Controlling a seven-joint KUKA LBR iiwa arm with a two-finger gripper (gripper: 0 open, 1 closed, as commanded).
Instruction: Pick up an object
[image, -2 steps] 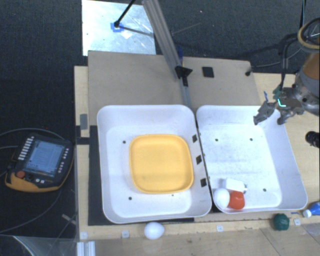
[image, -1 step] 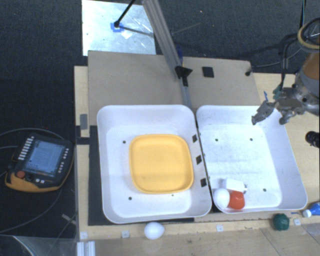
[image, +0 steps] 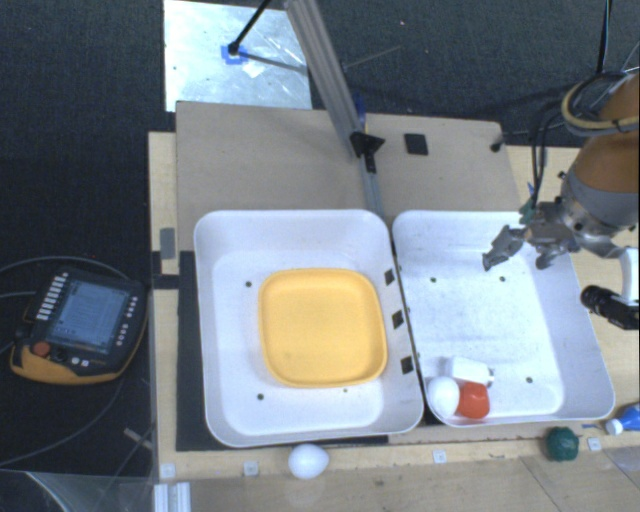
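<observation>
My gripper (image: 520, 250) hangs over the far right part of the right bin (image: 560, 300). Its two dark fingers (image: 497, 252) are spread apart with nothing between them. The fingers point left and slightly toward the near side, above bare bin floor. My wrist and the orange band (image: 605, 165) sit to the right of the bin, beyond its far right corner.

The objects in this bin lie well apart from the gripper, gathered at the near left corner. A white ball (image: 442, 392) rests against the corner wall. A red object (image: 473, 400) is just beside it on the right, touching or nearly touching. A white block (image: 470, 370) lies just beyond the red object, on its far side.

The left bin (image: 225, 300) holds a yellow plate (image: 323, 327), lying flat near the middle.

Outside the bins, a white egg (image: 308, 461) sits on the bench at the near edge, below the left bin. A green ball (image: 561, 443) lies beyond the near right corner of the right bin. A pendant (image: 78, 328) rests on the dark floor far to the left.
</observation>
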